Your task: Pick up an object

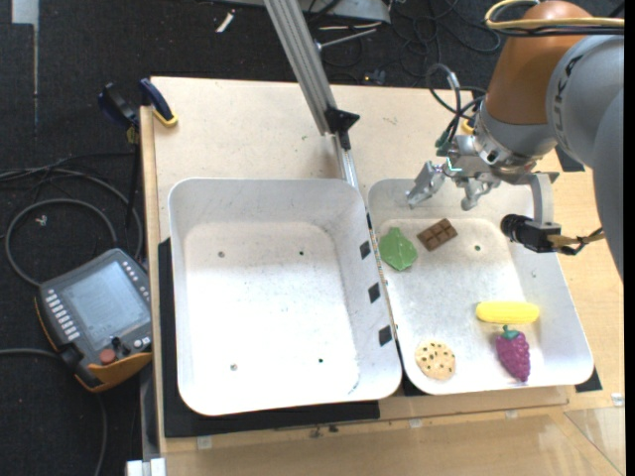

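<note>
My gripper (448, 192) hangs open over the far rim of the right bin (556, 284), its two fingers spread with nothing between them. Just below it in the bin lies a brown chocolate bar (437, 234), and a green leaf-shaped piece (399, 250) sits to the bar's left. Toward the near right side lie a yellow banana (508, 312), a purple bunch of grapes (514, 354) and a round cookie (435, 360).
The left bin (198, 266) adjoins the right one along a shared divider with black clips (375, 290). A slanted metal rail (303, 53) crosses the bench behind the bins. A teach pendant (94, 315) lies on the floor to the left.
</note>
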Robot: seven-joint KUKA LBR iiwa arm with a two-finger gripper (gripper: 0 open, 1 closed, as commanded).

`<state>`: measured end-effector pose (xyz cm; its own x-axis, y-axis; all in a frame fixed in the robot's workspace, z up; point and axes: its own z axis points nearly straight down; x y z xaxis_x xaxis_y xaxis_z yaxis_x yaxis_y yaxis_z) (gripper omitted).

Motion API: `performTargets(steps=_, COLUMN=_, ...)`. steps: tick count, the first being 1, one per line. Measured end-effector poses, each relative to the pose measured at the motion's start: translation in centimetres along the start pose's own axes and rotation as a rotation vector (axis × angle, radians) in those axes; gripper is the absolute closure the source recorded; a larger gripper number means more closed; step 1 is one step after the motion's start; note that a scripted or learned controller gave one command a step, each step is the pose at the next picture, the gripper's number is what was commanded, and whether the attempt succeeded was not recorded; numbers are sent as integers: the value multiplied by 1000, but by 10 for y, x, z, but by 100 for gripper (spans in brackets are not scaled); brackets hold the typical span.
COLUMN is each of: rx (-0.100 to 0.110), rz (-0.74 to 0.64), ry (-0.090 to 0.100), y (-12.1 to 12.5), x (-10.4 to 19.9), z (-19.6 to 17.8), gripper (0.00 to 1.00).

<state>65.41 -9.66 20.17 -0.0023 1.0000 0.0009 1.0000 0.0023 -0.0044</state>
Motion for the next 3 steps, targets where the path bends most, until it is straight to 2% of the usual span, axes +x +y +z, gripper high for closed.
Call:
performTargets(steps=1, rx=-5, rz=-1, ry=-1, y=1, x=0, z=-3, gripper=0)
performTargets(steps=2, rx=0, rz=2, ry=-1, y=1, x=-1, z=40, gripper=0)
performTargets(steps=3, rx=-5, rz=2, ry=-2, y=4, x=-1, z=102, gripper=0)
